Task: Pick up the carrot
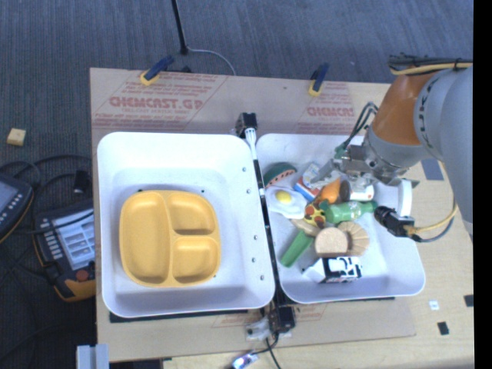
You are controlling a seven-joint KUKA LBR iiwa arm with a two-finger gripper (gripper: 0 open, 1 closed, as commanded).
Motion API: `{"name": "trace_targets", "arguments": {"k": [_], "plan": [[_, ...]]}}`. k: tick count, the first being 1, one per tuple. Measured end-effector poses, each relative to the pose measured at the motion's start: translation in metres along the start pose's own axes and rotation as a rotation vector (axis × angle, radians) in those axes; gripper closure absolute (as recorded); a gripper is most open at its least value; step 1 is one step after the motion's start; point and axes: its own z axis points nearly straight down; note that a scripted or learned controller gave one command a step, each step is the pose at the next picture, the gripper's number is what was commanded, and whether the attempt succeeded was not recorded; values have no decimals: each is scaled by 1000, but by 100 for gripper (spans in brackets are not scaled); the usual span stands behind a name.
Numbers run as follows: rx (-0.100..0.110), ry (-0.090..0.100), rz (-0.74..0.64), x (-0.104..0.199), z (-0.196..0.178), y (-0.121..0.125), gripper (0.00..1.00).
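Nearest the camera, well below the gripper (344, 177): black-and-white carton (340, 267) by right bin (411, 279) front wall; just above, tan bread slice (333, 241) and green stick (294, 247); directly under the wrist, carrot (333, 191) lying among toys, touching or just beside the tool, can't tell; jaw opening can't tell, hidden by wrist; far left, yellow tray (169, 235) sitting in left bin (154, 148).

We see smooth, glossy plastic on the yellow tray (170, 236) and white bins (108, 206); the worktop (154, 102) looks like matt cardboard.
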Motion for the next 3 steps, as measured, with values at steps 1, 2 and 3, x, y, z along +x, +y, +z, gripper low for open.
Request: {"name": "trace_targets", "arguments": {"k": [1, 2, 3], "plan": [[0, -4, 152, -4, 1, 0, 0], [3, -3, 238, -5, 2, -1, 0], [6, -2, 253, -4, 2, -2, 0]]}}
